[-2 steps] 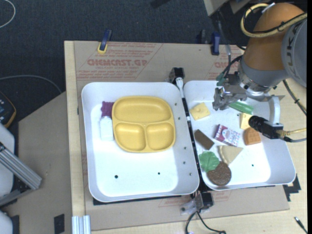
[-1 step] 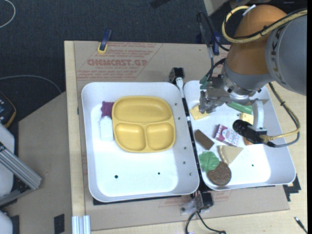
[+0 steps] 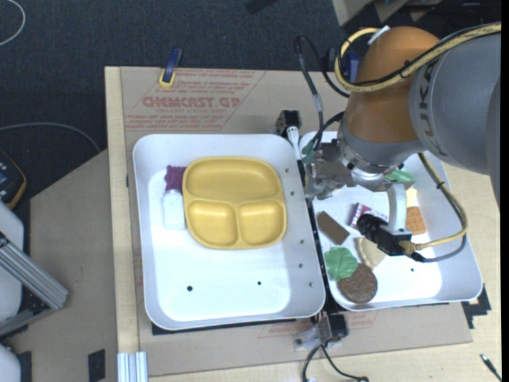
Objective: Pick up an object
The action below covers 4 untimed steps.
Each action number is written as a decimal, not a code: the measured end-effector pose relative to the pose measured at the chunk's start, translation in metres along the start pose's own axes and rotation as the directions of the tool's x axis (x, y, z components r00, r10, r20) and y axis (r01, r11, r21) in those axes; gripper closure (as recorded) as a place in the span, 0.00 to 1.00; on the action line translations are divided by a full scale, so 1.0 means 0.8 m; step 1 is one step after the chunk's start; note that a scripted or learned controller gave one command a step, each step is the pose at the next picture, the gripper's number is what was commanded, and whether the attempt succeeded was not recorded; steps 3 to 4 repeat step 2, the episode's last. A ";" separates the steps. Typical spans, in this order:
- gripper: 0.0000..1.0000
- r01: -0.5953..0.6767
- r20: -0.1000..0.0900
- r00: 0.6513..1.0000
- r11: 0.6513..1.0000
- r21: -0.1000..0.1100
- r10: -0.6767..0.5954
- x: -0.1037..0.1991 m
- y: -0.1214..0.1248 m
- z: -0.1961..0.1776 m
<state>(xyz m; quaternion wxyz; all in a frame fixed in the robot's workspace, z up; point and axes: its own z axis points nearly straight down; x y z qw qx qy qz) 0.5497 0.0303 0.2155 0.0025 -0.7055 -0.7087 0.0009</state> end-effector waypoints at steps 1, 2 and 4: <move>1.00 0.002 -0.001 1.000 1.000 -0.002 -0.002 0.056 -0.028 -0.022; 1.00 -0.004 0.001 1.000 1.000 -0.001 0.004 0.050 -0.031 -0.021; 1.00 -0.004 0.001 1.000 1.000 -0.001 0.004 0.050 -0.031 -0.021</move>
